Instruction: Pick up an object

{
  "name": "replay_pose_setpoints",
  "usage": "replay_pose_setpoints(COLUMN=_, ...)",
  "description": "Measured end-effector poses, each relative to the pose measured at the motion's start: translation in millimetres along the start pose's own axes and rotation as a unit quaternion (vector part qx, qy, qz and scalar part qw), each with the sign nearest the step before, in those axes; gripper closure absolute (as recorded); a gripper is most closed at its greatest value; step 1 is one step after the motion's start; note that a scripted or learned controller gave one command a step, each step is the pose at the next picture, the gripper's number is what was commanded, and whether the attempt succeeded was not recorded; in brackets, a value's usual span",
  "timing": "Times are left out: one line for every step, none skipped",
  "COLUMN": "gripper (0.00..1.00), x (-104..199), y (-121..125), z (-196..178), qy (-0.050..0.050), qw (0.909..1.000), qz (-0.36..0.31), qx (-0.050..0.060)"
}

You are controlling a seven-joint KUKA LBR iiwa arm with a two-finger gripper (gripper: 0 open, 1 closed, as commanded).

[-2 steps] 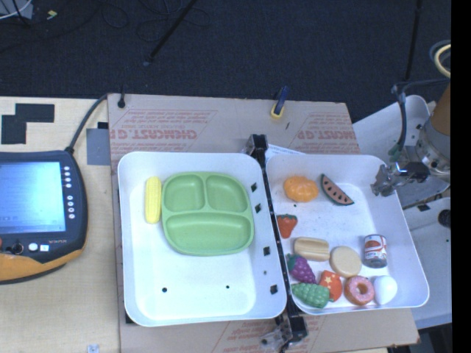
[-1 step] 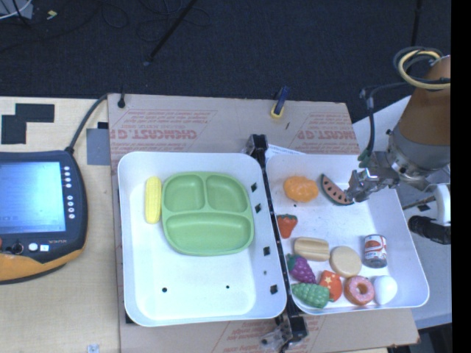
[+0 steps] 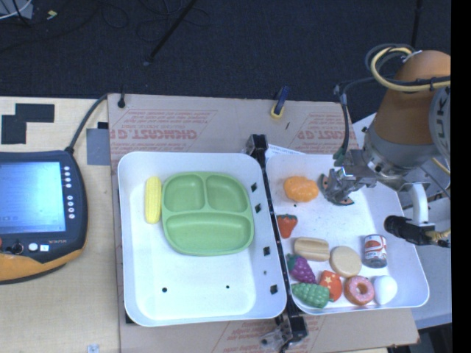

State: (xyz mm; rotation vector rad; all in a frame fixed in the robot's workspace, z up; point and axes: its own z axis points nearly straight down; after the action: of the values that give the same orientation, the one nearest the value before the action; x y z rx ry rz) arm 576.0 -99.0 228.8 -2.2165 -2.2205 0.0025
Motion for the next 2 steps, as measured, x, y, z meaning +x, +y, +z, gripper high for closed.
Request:
replay_pose_setpoints(gripper=1.0, x=51.6, y=7.9, z=-1.0, qy=0.0, qw=1.0, qz=-0.001, qx=-0.001)
replay_pose_setpoints(gripper=1.0, x=95.6, y=1.2, z=8.6, qy=-0.001, qw=1.0, qz=0.0, qx=0.0)
